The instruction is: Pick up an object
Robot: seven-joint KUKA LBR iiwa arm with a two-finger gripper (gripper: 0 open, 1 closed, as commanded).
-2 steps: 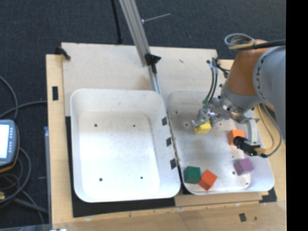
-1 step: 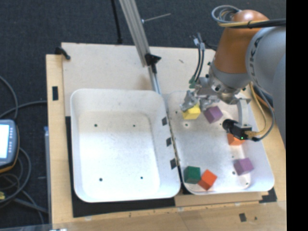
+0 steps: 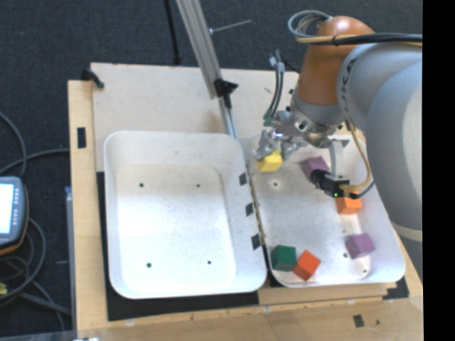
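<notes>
My gripper (image 3: 272, 155) hangs over the far left corner of the right bin (image 3: 298, 222), under the orange wrist band. A small yellow block (image 3: 270, 163) sits between its metal fingertips, and the fingers are shut on it. Other blocks lie loose in the right bin. A purple block (image 3: 313, 166) is just right of the gripper and an orange block (image 3: 348, 204) is further right. A second purple block (image 3: 360, 244) lies near the right rim. A green block (image 3: 284, 256) and an orange-red block (image 3: 307, 264) lie at the front.
The left bin (image 3: 117, 190) stands beside the right one, their rims meeting near the gripper. A slanted aluminium post (image 3: 201, 41) rises behind the bins, close to the gripper's left. The big grey arm covers the right bin's far right side.
</notes>
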